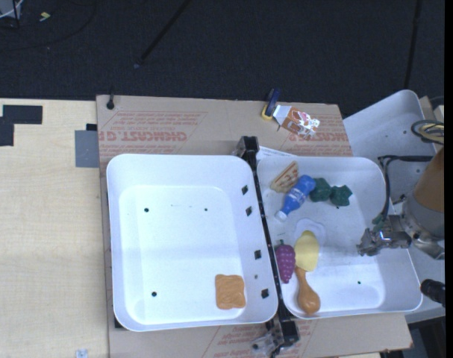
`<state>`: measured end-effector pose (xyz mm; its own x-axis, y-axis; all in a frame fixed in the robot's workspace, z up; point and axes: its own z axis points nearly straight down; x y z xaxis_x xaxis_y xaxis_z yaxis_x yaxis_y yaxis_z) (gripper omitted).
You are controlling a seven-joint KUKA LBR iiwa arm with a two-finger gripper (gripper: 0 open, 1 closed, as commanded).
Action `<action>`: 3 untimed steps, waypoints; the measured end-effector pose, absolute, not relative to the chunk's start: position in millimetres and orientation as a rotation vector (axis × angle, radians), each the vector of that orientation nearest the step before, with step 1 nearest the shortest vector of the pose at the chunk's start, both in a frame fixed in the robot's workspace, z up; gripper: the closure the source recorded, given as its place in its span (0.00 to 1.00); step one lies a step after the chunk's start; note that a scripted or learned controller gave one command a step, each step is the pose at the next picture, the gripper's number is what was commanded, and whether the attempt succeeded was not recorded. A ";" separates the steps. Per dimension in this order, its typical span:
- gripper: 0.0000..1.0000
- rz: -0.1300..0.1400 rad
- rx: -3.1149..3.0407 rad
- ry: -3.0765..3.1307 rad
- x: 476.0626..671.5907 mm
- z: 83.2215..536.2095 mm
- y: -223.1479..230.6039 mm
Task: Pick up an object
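Spoon (306, 268): yellow bowl, tan handle, in the right bin (394, 298), near its left wall; long axis runs roughly top to bottom of view. Grapes (285, 262) touch its left side. Gripper (370, 242): low at the bin's right side, nothing seen between its fingers; its state cannot be told. Spoon lies left of it, well apart.

End effector (369, 245) low, w/ nothing gripped
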<state>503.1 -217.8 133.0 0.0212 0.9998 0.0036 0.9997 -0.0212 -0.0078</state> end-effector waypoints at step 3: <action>1.00 0.005 -2.242 -2.185 502.5 161.1 -220.4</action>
